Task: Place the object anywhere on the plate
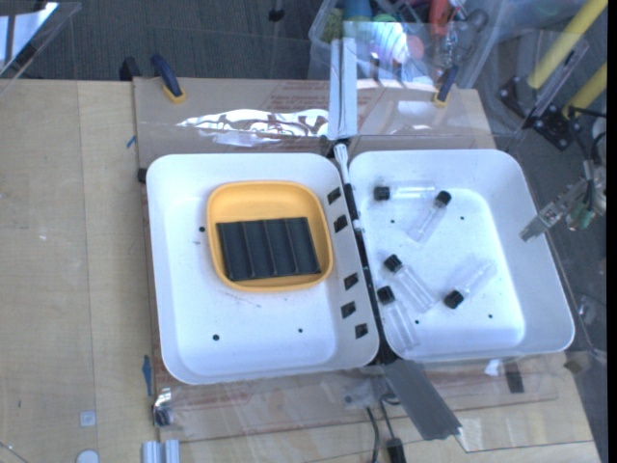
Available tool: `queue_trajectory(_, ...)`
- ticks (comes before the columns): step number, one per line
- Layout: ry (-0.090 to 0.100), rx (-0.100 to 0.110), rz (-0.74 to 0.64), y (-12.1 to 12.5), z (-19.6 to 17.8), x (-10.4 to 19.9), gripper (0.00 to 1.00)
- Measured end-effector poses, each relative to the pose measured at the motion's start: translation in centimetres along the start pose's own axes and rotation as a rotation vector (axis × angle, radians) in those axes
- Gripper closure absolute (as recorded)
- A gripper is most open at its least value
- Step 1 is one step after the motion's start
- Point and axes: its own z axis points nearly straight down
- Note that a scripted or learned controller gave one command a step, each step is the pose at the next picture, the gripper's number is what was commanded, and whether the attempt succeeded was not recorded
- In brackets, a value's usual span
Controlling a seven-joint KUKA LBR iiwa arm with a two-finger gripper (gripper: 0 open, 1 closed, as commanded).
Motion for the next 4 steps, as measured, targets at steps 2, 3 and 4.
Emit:
queue_trajectory(2, -0.004, -0.002, -0.508, 4.8, -11.5, -3.2, 1.00)
queue_trajectory(3, -0.005, -0.002, -0.882, 6.1, -10.9, -4.2, 1.00)
queue_trajectory(4, -0.004, -0.002, -1.071, 4.0, -21.8, -2.8, 1.00)
